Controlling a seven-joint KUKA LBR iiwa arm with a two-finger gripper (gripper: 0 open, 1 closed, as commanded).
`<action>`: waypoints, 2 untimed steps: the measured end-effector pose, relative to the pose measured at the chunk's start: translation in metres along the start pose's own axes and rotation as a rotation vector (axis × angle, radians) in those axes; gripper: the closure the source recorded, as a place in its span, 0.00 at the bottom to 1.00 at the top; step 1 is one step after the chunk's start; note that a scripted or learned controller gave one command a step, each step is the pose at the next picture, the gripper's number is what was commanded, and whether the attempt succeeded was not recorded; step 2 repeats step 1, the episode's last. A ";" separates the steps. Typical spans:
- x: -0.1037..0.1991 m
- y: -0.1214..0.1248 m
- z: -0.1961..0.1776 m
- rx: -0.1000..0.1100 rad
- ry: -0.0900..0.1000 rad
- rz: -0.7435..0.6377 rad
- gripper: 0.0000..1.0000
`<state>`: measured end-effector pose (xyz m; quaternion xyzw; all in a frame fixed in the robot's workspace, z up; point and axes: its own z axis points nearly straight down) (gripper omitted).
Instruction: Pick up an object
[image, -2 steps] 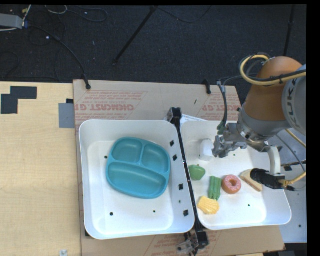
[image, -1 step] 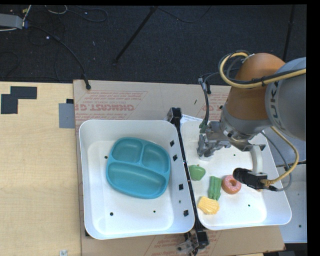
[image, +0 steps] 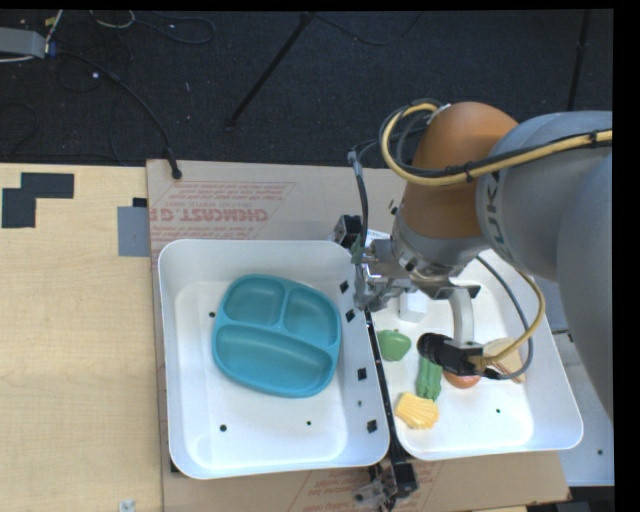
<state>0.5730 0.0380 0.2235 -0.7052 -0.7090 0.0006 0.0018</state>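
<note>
1. Arm (image: 520, 190) reaches in from the right of the frame, its grey body and orange band filling the upper right, wrist bent down over the seam between the two bins.
2. Hand (image: 378, 285) sits at centre frame, above the upper left corner of the right bin (image: 545, 425), beside the shared bin walls. Whether it is released or clenched cannot be told; the wrist body and cabling hide it.
3. Objects lie below and right of the hand, in the right bin: a small green piece (image: 394, 345) nearest, just below the hand; a long green item (image: 429, 378) further down; a yellow piece (image: 417, 411) at the lower edge of the group; a red-orange item (image: 462, 378) to the right, partly under a black cable fitting. None is seen held by the hand.
4. Left bin (image: 190, 420) holds a teal divided plate (image: 277, 335), lying flat near its middle.
5. Both bins rest on cardboard (image: 220, 205) on the worktop (image: 70, 340).
</note>
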 end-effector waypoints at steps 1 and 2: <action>0.063 -0.003 0.001 0.000 -0.001 0.000 1.00; 0.063 -0.003 0.001 0.000 -0.001 0.000 1.00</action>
